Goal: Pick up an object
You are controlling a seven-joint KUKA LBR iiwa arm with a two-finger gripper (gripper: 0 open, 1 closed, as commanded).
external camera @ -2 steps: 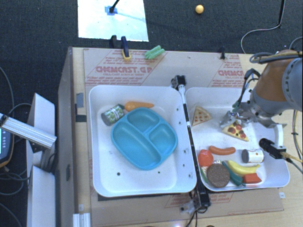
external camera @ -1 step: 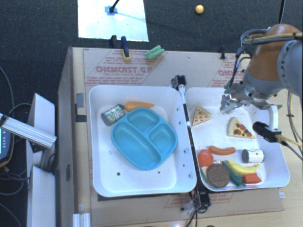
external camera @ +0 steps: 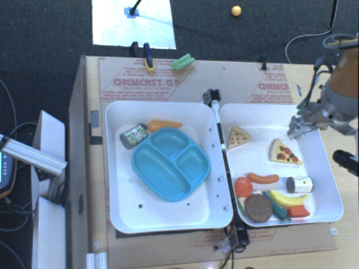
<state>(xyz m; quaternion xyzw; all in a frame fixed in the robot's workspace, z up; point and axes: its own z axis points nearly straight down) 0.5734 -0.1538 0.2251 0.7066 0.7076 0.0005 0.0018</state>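
Observation:
My gripper [external camera: 299, 128] hangs over the far right part of the right bin [external camera: 325, 150], just up and right of a pizza slice [external camera: 284, 152]. Nothing shows in its grasp. A second pizza slice [external camera: 238, 137] lies at the bin's far left. Along the near side lie a sausage [external camera: 263, 178], a red tomato [external camera: 243, 187], a brown round patty [external camera: 258, 207], a banana [external camera: 287, 199], a white can [external camera: 299, 184] and an orange piece [external camera: 300, 210].
The left bin [external camera: 120, 206] holds a blue divided plate [external camera: 170, 162], a carrot [external camera: 164, 125] and a green can [external camera: 133, 135]. A divider rail [external camera: 221, 144] runs between the bins. A green clip [external camera: 183, 62] sits on the board's far edge.

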